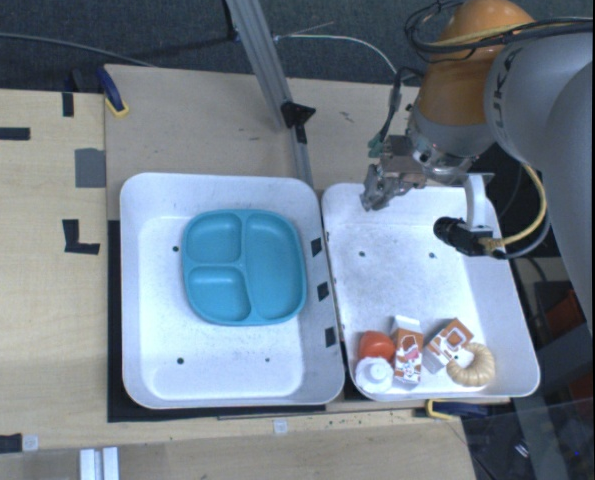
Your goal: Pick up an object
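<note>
My gripper [380,194] hangs over the far left corner of the right bin [417,268], fingers pointing down with nothing between them. Several small objects lie clustered at the near edge of that bin: an orange-red piece [376,346], a white round cap [374,374], a small red-and-white carton [408,355], another orange-and-white carton [449,340] and a tan croissant-shaped piece [473,366]. The gripper is well away from them, toward the far side. How its fingers stand is too small to make out.
The left bin [157,358] holds a teal divided plate [245,266]. A grey metal pole [267,58] slants down to the gap between the bins. A black and yellow cable fitting [464,235] hangs beside the wrist over the right bin.
</note>
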{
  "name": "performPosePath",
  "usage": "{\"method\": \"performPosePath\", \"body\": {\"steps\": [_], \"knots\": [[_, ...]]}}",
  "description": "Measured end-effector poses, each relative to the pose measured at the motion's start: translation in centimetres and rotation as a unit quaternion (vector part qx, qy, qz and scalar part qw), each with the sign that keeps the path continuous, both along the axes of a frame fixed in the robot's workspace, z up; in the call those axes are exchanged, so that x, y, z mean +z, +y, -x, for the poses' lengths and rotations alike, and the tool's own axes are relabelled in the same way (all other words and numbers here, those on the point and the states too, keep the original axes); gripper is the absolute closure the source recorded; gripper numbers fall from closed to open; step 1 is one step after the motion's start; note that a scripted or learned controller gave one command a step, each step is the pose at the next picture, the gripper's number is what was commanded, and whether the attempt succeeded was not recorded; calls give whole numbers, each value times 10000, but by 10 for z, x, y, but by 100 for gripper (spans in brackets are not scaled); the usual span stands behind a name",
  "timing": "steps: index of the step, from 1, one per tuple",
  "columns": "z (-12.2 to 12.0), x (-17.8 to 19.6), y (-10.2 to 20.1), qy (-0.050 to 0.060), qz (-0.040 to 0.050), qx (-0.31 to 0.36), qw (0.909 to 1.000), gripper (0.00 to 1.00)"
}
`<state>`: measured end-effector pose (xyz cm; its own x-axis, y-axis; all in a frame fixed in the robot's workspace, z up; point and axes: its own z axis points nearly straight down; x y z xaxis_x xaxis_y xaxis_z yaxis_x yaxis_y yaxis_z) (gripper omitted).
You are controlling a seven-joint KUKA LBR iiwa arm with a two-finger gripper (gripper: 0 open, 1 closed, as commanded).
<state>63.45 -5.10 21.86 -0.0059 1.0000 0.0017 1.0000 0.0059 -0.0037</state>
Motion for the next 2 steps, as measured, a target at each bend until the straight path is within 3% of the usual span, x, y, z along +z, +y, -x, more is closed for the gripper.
{"method": "performPosePath", "body": {"steps": [2], "knots": [[25,7,111,-16,-2,9,10000,100]]}}
